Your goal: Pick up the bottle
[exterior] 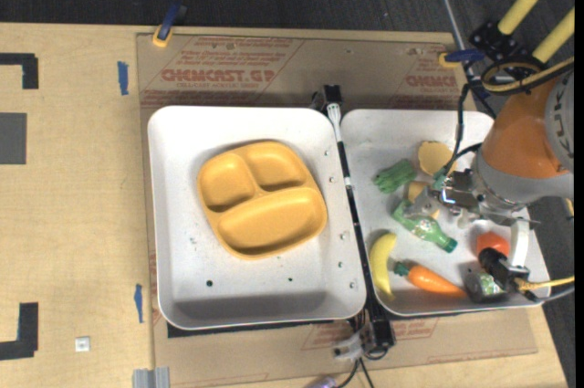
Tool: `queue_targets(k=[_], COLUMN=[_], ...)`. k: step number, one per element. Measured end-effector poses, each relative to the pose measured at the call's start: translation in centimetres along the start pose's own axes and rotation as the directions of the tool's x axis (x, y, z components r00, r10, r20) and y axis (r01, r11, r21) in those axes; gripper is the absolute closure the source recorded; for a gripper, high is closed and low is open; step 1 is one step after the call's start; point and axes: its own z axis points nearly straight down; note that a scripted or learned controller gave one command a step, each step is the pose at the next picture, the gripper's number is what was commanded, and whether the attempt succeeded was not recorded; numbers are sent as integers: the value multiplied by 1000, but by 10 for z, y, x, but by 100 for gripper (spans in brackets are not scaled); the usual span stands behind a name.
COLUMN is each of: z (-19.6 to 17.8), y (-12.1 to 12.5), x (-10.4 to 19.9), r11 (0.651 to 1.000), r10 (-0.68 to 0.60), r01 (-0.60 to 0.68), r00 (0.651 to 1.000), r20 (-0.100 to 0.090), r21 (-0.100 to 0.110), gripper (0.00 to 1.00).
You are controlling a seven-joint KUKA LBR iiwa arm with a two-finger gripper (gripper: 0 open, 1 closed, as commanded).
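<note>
The bottle point(423, 225) is clear plastic with a green cap and lies on its side in the middle of the right bin point(383, 129), its cap pointing to the front right. My gripper point(456, 198) hangs low over the right bin, just right of the bottle and close above its upper end. The grey wrist and the orange band point(518, 141) cover much of the bin's right side. Nothing visibly sits in the gripper.
Around the bottle lie a green toy point(394, 176), a yellow round piece point(433, 156), a banana point(381, 260), a carrot point(427, 278), a red-orange item point(493, 242) and a dark object point(486, 284). The left bin point(173, 194) holds a yellow divided plate point(261, 196).
</note>
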Motion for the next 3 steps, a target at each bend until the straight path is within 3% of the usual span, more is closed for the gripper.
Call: queue_targets(k=[1, 2, 3], z=[19, 8, -110], y=[-24, -23, -12], x=[31, 30, 40], r11=[993, 993, 971], r10=[116, 119, 239], r01=[-116, -119, -240], r00=[993, 993, 971], r20=[6, 8, 6], r21=[3, 1, 12], gripper=[0, 100, 100])
